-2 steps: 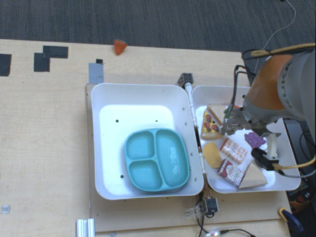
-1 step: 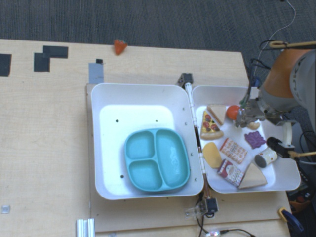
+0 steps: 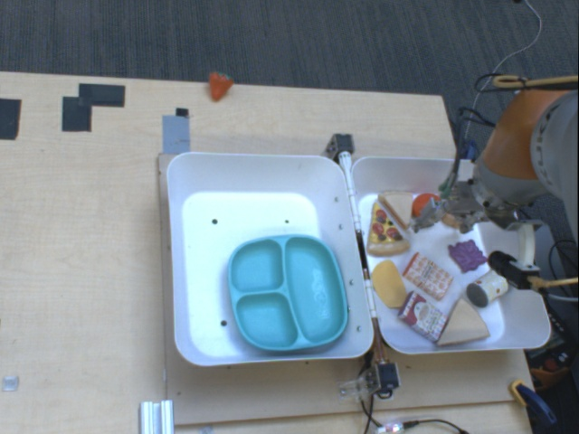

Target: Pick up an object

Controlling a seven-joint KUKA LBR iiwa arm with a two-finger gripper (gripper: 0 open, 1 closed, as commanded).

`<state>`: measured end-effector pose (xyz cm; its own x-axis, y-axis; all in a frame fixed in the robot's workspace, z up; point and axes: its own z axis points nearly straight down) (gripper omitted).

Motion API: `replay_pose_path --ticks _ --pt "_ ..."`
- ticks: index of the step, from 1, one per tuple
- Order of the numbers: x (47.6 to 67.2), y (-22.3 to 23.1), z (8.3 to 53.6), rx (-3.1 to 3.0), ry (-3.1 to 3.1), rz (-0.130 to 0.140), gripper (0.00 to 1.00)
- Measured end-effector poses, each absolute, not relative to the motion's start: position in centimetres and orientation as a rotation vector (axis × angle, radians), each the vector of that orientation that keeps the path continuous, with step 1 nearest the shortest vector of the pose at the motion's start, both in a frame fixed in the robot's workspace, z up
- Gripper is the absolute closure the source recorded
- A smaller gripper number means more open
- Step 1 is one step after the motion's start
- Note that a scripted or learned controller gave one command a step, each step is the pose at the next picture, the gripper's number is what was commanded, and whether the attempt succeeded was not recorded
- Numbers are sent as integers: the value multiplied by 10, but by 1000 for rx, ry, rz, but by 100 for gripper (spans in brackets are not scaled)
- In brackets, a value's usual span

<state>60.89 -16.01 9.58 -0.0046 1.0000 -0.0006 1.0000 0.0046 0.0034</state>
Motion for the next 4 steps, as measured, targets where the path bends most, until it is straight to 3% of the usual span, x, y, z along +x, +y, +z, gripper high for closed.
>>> replay_pose_path --ticks 1,2,3,4 --pt "507 -119 90 2215 2220 7 0" --pt "510 -120 102 2209 2216 11 100" --pt "609 -152 87 2210 2221 8 100" --pt "670 -206 122 2211 2224 4 100"
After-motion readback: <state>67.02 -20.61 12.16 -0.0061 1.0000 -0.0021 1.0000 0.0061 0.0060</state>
